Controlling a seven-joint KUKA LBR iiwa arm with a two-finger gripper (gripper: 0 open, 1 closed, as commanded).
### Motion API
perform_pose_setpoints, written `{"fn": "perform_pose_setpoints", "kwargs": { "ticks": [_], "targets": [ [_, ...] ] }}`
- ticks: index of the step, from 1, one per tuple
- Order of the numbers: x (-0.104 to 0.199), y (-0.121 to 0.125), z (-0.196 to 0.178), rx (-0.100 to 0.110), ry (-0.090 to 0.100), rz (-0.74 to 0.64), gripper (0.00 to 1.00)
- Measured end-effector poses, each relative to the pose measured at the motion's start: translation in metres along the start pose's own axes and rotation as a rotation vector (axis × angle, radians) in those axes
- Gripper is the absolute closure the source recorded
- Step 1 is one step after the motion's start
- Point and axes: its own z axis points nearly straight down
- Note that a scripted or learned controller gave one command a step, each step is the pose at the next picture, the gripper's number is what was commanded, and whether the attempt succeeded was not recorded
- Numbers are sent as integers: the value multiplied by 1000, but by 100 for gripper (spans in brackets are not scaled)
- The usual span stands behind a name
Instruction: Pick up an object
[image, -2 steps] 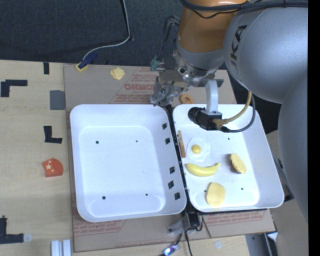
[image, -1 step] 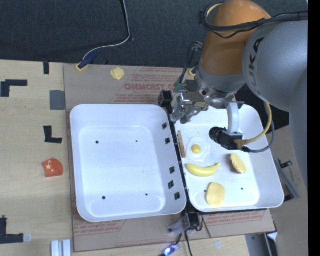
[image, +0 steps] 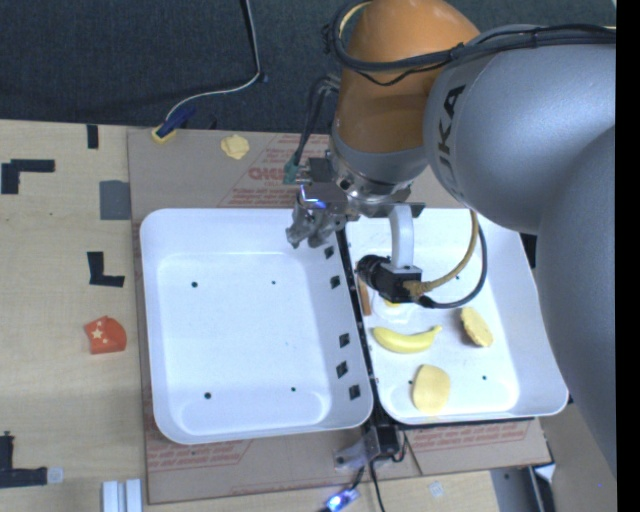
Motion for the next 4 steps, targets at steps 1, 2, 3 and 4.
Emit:
{"fn": "perform_pose_setpoints", "kwargs": {
  "ticks": [1, 2, 3, 4],
  "targets": [
    [67, 30, 50, 3, -2, 1, 100],
    [99, 52, -68, -14, 3, 2, 100],
    [111, 63, -173, -13, 2, 3, 100],
    [111, -16, -229, -7, 3, 1, 100]
  ]
}}
